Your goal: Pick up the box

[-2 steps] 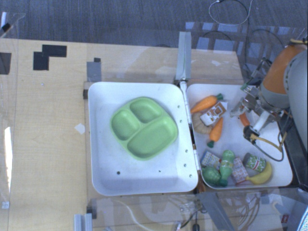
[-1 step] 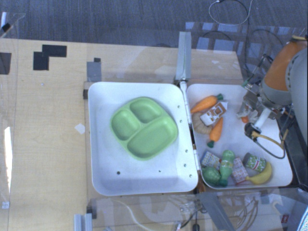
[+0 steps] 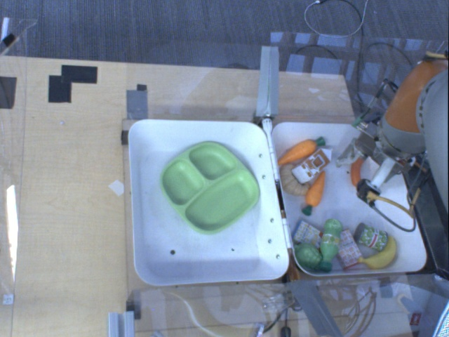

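Note:
A small white and brown box (image 3: 311,166) lies in the upper left part of the right bin (image 3: 414,257), wedged between two carrots (image 3: 300,151) (image 3: 315,189). My gripper (image 3: 363,168) hangs over the upper right part of the same bin, to the right of the box and apart from it. An orange item (image 3: 356,171) shows right at the gripper, partly hidden by it. The grey arm with its orange band (image 3: 410,98) reaches in from the right edge.
A round waffle-like piece (image 3: 289,181) lies left of the box. Along the right bin's front are a green bottle (image 3: 328,241), a small pinkish pack (image 3: 349,248), a can (image 3: 372,237) and a banana (image 3: 384,255). The left bin (image 3: 147,258) holds a green divided plate (image 3: 210,186).

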`<state>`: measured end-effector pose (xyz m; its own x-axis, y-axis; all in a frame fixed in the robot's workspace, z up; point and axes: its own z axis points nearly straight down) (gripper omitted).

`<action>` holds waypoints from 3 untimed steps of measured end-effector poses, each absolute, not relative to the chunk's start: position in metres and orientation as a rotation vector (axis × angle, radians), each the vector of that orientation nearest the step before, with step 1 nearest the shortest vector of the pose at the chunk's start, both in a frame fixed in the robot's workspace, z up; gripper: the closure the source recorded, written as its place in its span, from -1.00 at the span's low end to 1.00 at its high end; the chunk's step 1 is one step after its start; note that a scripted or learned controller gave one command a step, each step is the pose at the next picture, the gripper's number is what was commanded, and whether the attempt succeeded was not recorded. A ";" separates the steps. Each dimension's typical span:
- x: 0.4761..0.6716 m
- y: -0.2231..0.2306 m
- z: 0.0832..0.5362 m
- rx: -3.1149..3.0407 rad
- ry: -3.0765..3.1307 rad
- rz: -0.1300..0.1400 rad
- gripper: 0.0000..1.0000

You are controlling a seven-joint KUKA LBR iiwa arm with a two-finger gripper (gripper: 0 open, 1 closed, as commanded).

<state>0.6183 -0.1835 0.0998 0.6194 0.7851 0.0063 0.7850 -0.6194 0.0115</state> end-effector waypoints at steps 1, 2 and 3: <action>0.563 -0.135 0.089 2.797 1.423 0.013 -1.00; 0.607 -0.191 0.087 2.865 1.276 0.009 -1.00; 0.531 -0.157 0.089 2.873 1.261 0.013 -1.00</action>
